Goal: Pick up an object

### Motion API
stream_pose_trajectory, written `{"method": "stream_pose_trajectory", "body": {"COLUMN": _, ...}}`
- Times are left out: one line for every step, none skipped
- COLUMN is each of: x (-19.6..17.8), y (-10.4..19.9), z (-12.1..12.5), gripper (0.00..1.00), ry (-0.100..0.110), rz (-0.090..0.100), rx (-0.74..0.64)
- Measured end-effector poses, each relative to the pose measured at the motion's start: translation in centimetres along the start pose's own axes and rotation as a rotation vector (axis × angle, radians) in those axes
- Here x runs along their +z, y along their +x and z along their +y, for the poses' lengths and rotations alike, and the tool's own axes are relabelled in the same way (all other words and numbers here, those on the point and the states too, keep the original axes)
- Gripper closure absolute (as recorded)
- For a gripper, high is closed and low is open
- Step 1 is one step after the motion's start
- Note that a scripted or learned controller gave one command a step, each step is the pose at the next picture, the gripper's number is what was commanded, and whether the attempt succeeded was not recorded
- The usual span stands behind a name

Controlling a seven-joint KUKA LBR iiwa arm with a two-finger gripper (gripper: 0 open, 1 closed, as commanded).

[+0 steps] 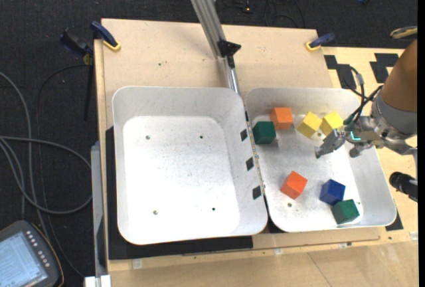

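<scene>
Your gripper (pixel 330 144), fingers spread and holding nothing, hangs just beside two touching yellow cubes (pixel 319 124); closing there could nudge both away.

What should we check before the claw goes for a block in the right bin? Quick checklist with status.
1. Claw over the right bin: ok, it sits in the upper right part.
2. Nearest targets: ok, two yellow blocks lie just up-left of it.
3. Target stands free: not ok, the yellow blocks are close together, apparently touching.
4. Easier options: ok, lower orange block stands apart; blue block and lower green block sit close together.
5. Claw holding nothing: cannot tell.
6. Finger opening: cannot tell.
</scene>
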State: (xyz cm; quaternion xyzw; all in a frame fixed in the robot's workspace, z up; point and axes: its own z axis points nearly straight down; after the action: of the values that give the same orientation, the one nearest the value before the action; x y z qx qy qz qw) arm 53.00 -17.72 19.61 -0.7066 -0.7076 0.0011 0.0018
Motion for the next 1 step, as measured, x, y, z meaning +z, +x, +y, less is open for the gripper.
{"method": "stream_pose_trajectory", "body": {"x": -0.19, "y": -0.01, "z": 0.09, "gripper": 0.00, "ry": -0.004, "rz": -0.001, "rx": 0.001}}
